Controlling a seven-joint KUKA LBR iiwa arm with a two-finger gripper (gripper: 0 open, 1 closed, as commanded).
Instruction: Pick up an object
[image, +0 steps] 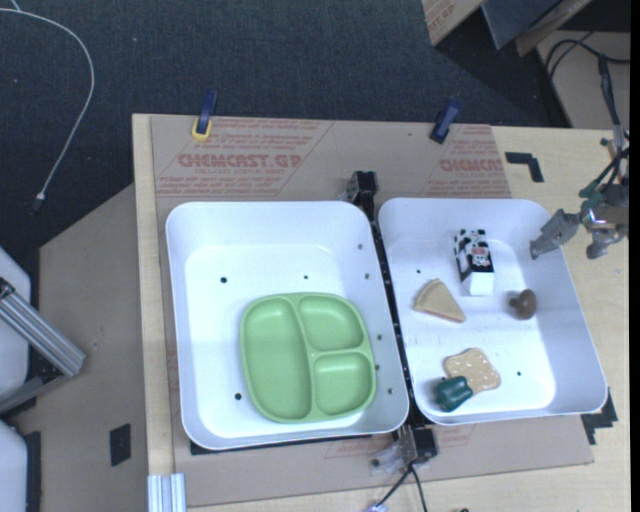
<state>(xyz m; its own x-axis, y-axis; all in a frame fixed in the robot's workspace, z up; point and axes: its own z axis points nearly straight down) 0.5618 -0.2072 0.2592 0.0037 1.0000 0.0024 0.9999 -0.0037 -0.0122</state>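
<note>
We see the gripper at the far right of the frame, poised over the upper right edge of the right bin. Whether its fingers are spread or pressed together we cannot tell at this size and angle, and nothing visible sits between them.

The candidate objects all lie in the right bin, untouched as far as we can judge. A small black-and-white carton stands near the bin's upper middle. A tan wedge lies left of centre, and a small brown round piece sits toward the right, nearest the gripper. At the lower part of the bin a toast-like slice rests touching a dark teal item.

The left bin holds a green divided plate, well apart from the arm.

We judge the task barely begun: no object is lifted, and the approach, descent, closing and lift all remain.
</note>
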